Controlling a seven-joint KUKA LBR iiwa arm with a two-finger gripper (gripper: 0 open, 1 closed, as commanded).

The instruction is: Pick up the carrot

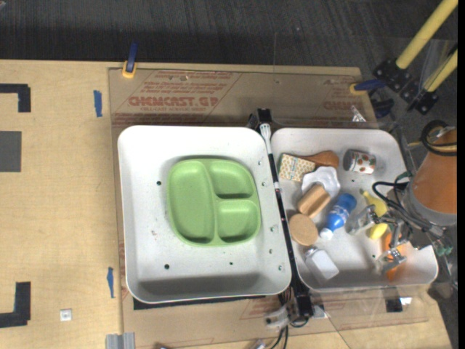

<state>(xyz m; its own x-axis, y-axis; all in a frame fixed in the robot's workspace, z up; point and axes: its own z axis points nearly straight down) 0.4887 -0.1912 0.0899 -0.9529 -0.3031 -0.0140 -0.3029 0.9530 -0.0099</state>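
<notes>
You look down at a slant on two shallow white bins side by side on a bench. The left bin [138, 195] holds a green divided plate [214, 198], lying flat near its middle. The right bin [341, 131] is crowded with small things.

The carrot [325, 158] lies along the far wall of the right bin, orange and tapered. It sits between a patterned square [294, 167] on its left and a small can [360, 161] on its right. In front of it lie a tan block [314, 201], a blue bottle [339, 211] and a round wooden disc [304, 230]. A white object [323, 264] rests near the front wall.

The arm [439, 184] reaches in from the right, and its orange band shows above the bin's right rim. The gripper [392, 249] hangs low over the bin's near right corner, among cables and beside some yellow pieces [378, 230]. It is well apart from the carrot. You cannot tell whether it is released or clenched, and nothing can be seen in its grasp.
</notes>
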